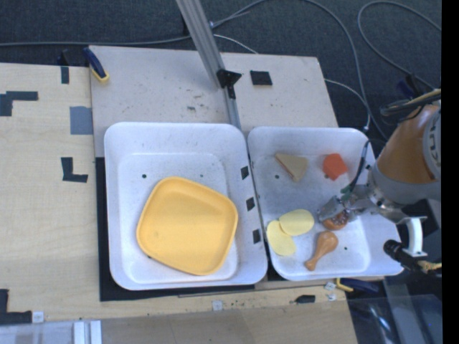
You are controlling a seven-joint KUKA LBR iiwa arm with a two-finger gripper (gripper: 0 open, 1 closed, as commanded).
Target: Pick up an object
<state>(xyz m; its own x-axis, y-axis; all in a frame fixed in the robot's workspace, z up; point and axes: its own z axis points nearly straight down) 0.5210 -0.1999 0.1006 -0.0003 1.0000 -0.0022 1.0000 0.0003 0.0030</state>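
Grasp risk in the right bin

Gripper [336, 212] sits low over a small brown piece [335, 223]; you cannot tell its opening. Drumstick [322, 249] lies just beside at 7 o'clock, yellow discs [290, 229] at 9. A slightly off descent may nudge these and close on nothing.

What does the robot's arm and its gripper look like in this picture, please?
The arm enters from the right of the camera view. Its rounded body shows a broad orange band above the wrist, with grey casing beside it. The gripper is a small unit of grey and dark metal. A thin dark cable runs along the wrist toward it. No lettering or markings can be read.
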